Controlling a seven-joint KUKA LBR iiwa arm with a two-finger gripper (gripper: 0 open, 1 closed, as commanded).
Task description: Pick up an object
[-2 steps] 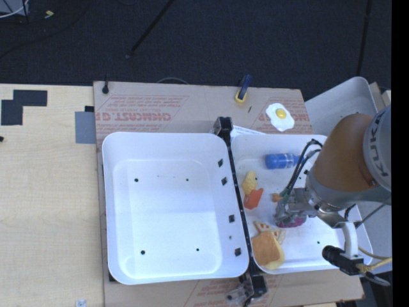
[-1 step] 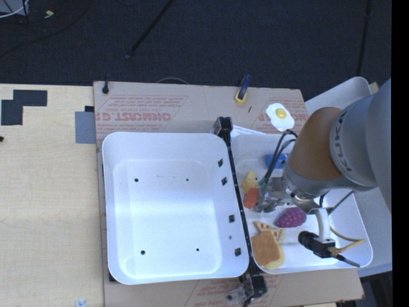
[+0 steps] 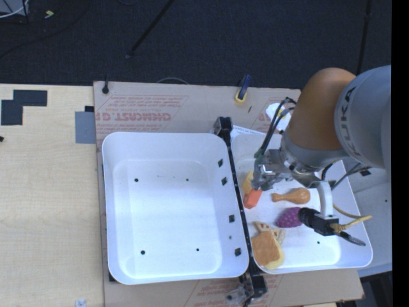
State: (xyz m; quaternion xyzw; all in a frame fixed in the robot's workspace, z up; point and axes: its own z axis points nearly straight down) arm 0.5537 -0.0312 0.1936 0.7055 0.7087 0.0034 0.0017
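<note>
My gripper (image 3: pixel 261 181) hangs low over the left side of the right bin (image 3: pixel 350 258), close to the divider between the bins. A small orange-red piece (image 3: pixel 253 199) lies right under its tip, touching or nearly touching it. A yellow piece (image 3: pixel 246 183) peeks out beside the gripper on the left. Right of the gripper lies a tan drumstick-shaped toy (image 3: pixel 292 196). Below that sits a purple grape bunch (image 3: pixel 289 218). An orange-yellow lump (image 3: pixel 268 250) and a tan wedge (image 3: pixel 267 229) rest at the bin's near left corner.
The left bin (image 3: pixel 166 210) stands beside the right one, with black clips (image 3: pixel 231 219) along the shared rim. A blue and yellow clamp (image 3: pixel 242 89) sits on the board's far edge. The bulky arm covers the right bin's far half.
</note>
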